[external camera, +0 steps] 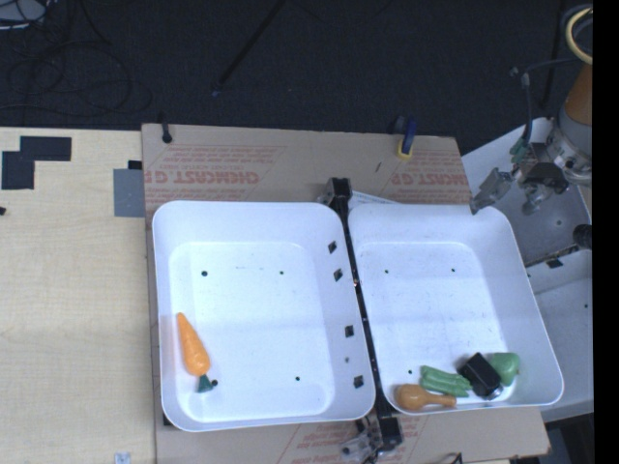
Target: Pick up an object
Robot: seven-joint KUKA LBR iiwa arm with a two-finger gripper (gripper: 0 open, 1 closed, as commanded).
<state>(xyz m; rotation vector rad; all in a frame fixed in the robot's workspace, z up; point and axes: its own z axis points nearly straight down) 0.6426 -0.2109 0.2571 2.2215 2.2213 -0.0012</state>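
Even, soft overhead light on bright white bins [435, 228] (faint shadows), dark background, slight overall blur.

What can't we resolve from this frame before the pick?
- Gripper, camera view: small and cluttered at the right bin's far corner; finger state unreadable.
- Arm: cut off by the right edge.
- Black object: overlaps the green items; contact and shape unclear.
- Carrot's green tip: too small to read.

Pale wooden bench [68, 298] under printed cardboard sheet [290, 167], dark cable-strewn floor [242, 37] beyond.
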